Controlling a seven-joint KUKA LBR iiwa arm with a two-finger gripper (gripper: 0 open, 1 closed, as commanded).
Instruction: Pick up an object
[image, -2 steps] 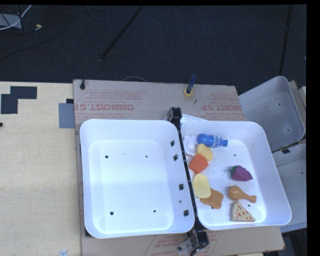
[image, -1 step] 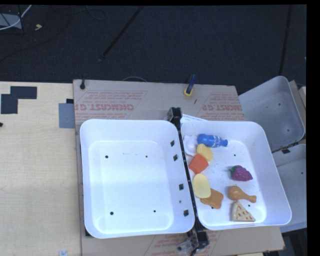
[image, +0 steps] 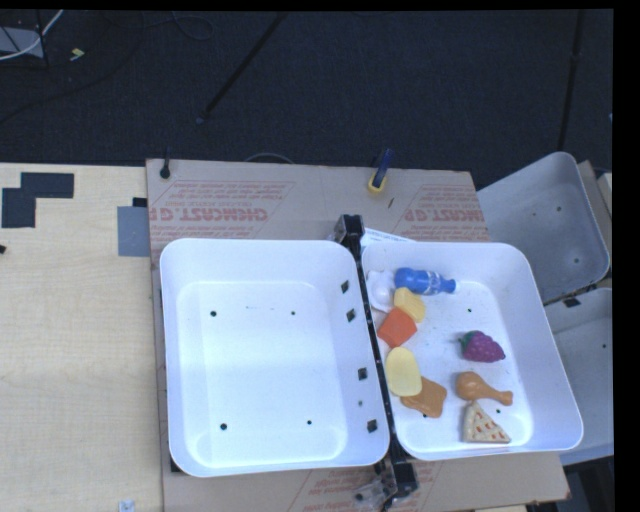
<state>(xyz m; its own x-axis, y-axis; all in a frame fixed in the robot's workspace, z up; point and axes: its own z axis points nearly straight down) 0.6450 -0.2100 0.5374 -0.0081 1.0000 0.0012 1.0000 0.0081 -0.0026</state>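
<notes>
While toys are lying bunched in the right bin (image: 540, 300), the left bin (image: 180, 300) is sitting alongside it on the worktop (image: 70, 330), and the pick is not yet begun. No toy is being gripped at this moment, and whether the claw is open or closed cannot be told.

Along the right bin's inner wall, a blue bottle (image: 424, 282) is lying on its side above a yellow piece (image: 409, 304), an orange block (image: 397, 327) and a yellow oval (image: 403, 371), each touching or nearly touching the next. A brown piece (image: 428, 398) is resting just beside the oval.

Better candidates are sitting further right: purple grapes (image: 482, 347) are lying apart from the cluster, with a drumstick (image: 483, 388) and a pizza slice (image: 485, 426) below them, those two close together.

Judging by the layout, the grapes are offering the cleanest target, with free floor on all sides for both fingers. A straight descent over their middle, closing across the narrower width, is looking the safest course. Anything by the divider is risking a finger striking the wall or a neighbour.
</notes>
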